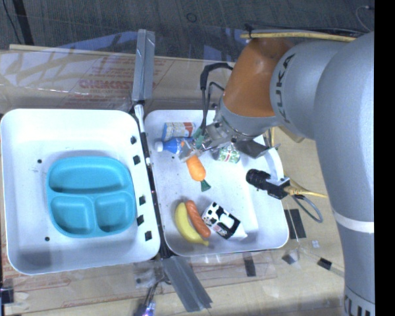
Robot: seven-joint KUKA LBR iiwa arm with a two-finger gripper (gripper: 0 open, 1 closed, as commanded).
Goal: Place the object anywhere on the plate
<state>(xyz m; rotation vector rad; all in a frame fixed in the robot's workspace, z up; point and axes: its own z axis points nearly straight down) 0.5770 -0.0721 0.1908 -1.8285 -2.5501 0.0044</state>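
Your claw (199,147) hangs over the right bin (266,232), just above the carrot (196,169); you cannot tell its grip. The blue plate (90,196) sits in the left bin (20,176), well apart.

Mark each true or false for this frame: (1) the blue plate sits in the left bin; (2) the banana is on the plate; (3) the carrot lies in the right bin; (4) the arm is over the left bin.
1. True: the blue plate sits in the left bin.
2. False: the banana lies in the right bin.
3. True: the carrot lies there, just below the gripper.
4. False: the arm is over the right bin.
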